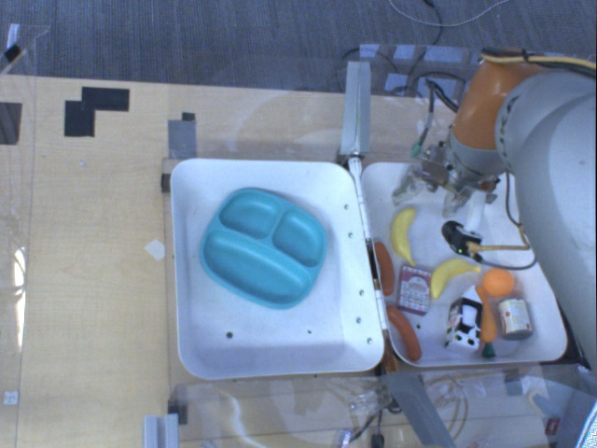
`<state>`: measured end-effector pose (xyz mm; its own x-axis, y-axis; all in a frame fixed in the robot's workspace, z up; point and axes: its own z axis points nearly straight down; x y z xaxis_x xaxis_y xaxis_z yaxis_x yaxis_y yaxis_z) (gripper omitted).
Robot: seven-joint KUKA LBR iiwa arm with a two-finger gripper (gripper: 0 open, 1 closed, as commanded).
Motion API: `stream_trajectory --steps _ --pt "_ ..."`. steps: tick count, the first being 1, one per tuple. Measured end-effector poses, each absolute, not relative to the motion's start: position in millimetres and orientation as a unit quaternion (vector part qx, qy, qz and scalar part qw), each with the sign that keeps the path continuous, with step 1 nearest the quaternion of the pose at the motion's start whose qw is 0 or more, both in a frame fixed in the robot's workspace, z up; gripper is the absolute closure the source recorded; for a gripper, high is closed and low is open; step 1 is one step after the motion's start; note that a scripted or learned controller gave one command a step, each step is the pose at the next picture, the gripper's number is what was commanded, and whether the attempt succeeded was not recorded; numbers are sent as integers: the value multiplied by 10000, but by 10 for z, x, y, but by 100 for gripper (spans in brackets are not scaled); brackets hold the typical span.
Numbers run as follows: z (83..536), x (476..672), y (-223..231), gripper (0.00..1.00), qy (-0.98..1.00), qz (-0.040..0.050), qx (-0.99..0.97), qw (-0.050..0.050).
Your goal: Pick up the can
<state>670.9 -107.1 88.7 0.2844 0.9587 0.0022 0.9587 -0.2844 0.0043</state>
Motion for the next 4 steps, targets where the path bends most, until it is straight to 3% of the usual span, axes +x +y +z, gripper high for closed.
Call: stream_trajectory --steps 1,2,3,4 --pt "1873 6702 -357 0 5314 31 8471 19" --pt "1160 6671 -1029 0 4807 8 8769 10" --pt "876 6669 -1278 0 3914 -62 9202 -72" --pt "1007 6720 -1271 100 3944 31 9189 16"
